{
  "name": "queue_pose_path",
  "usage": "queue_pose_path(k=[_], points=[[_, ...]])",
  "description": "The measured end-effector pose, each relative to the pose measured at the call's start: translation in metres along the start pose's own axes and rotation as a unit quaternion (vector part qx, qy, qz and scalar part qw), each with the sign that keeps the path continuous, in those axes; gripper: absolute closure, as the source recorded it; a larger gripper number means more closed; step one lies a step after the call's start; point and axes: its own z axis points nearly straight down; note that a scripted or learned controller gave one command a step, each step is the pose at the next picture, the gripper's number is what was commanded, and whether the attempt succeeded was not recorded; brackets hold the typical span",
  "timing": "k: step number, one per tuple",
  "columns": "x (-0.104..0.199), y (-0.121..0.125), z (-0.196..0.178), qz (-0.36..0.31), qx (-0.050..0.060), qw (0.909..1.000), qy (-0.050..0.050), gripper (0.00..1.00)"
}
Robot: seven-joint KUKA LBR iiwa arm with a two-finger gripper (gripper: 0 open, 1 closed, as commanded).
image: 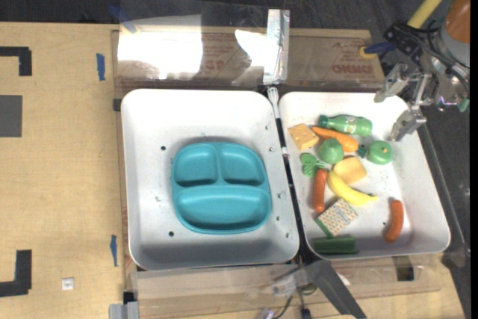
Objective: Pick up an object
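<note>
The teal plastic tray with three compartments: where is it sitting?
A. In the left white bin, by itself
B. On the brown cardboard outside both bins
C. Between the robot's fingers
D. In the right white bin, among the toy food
A: the teal plastic tray lies flat on the floor of the left white bin, while the toy food, such as the yellow banana, lies in the right white bin.

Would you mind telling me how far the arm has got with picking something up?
Done: nothing looks picked yet; the toy food, such as the banana and green bottle, lies in the right bin. In hand: the gripper sits open over that bin's upper right edge with nothing between its fingers. Left: descend onto an item, close and lift.
</note>
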Motion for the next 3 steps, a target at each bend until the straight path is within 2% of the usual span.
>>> queue_pose_path(k=[1,2,3], points=[[-0.010,0.019,0.160,-0.075,0.001,0.9972,-0.007,0.00],[-0.026,0.072,0.170,-0.093,-0.001,0.9957,-0.003,0.00],[0.030,0.068,0.168,-0.109,0.000,0.9940,-0.003,0.00]])
